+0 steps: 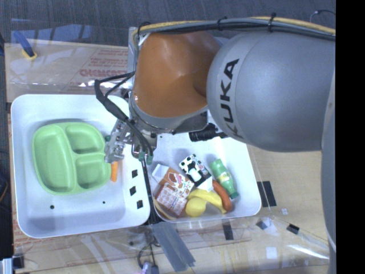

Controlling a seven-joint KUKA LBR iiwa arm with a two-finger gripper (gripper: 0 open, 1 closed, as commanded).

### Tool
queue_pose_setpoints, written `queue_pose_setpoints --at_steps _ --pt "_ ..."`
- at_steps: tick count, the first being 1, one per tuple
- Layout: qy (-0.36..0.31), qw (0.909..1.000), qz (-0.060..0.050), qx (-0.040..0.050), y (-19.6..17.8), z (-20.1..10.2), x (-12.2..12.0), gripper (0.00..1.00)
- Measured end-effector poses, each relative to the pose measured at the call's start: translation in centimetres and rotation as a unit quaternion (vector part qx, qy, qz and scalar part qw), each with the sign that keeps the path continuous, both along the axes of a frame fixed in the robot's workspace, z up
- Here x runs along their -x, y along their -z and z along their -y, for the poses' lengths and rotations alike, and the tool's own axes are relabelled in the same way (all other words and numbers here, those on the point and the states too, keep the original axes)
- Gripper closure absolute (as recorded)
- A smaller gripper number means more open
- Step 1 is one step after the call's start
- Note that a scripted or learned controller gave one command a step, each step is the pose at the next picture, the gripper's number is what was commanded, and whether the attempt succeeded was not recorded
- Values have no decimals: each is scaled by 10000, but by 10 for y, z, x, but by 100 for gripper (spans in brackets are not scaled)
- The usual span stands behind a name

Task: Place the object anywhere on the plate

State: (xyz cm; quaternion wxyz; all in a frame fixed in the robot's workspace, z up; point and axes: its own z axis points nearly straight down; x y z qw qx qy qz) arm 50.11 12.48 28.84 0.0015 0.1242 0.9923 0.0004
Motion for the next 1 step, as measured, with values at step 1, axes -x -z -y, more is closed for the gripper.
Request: queue_pose_setpoints --at_steps 1 --pt "-19 10000 19 -4 -11 -1 -1 100"
